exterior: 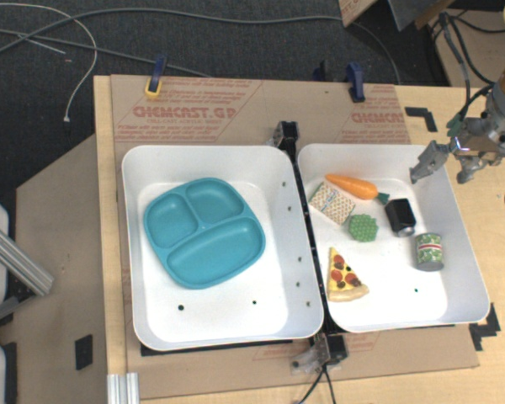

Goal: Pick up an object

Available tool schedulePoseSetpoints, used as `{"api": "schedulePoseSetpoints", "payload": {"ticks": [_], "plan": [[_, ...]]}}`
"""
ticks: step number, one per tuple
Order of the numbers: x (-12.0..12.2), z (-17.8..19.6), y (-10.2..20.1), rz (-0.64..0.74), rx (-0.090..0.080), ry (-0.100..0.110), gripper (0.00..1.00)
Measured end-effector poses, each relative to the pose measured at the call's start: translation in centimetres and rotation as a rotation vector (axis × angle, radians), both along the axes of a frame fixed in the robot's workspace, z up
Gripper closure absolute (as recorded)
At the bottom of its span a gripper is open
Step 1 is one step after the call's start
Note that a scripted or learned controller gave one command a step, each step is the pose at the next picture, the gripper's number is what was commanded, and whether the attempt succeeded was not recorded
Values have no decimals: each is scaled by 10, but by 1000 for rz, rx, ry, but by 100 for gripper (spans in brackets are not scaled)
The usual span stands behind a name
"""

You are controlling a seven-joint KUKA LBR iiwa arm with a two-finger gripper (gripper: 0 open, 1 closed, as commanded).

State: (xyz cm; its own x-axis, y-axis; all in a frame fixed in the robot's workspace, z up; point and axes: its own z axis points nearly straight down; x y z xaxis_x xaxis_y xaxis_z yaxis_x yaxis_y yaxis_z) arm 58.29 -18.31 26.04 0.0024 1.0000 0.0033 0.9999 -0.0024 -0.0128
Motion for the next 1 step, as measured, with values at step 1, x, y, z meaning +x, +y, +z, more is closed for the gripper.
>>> {"api": "schedulePoseSetpoints", "payload": {"ticks": [1], "plan": [[2,7,0,3,-3,-12,0]]}}
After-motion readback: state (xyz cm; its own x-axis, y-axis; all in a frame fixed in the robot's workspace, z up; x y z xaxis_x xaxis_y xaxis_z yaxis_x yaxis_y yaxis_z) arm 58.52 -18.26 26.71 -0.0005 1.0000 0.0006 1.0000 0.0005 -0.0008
